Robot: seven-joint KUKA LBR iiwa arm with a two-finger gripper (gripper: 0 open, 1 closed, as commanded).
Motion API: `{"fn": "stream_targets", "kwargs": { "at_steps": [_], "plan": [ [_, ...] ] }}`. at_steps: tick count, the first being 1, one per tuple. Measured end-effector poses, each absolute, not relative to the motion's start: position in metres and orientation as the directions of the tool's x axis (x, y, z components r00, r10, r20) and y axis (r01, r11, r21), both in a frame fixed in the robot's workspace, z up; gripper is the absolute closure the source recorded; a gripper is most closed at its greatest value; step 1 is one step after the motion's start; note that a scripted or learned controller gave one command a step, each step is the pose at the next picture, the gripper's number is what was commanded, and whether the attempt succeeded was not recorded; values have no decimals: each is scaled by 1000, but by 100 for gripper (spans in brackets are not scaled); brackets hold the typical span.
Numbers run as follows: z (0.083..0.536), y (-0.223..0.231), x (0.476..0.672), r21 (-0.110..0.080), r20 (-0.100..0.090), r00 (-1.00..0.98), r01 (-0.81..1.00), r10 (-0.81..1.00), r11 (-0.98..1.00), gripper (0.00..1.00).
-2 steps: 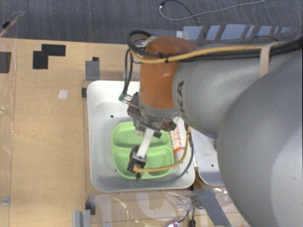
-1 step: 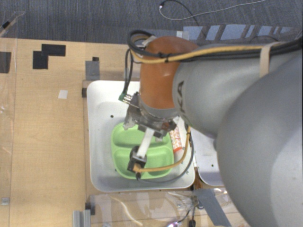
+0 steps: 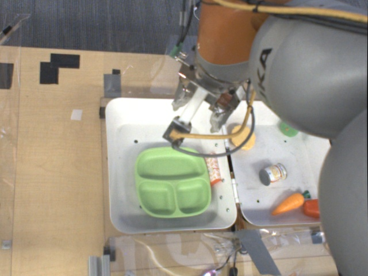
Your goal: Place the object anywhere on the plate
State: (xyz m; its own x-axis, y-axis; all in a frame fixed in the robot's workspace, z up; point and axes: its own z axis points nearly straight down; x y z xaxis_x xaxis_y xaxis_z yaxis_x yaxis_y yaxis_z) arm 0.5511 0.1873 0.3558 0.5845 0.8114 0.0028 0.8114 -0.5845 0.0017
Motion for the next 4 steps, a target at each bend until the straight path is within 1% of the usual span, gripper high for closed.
{"fn": "stream_targets", "kwargs": {
  "at_steps": [1, 2, 3, 4],
  "plan": [
    [383, 228, 588, 1, 3, 683, 730, 730, -683, 0],
    [279, 235, 652, -1, 1, 808, 590, 590, -808, 0],
    [207, 236, 601, 0, 0, 265, 964, 964, -265, 0],
    [225, 235, 569, 0, 1, 382, 924, 924, -382, 0]
  ]
}}
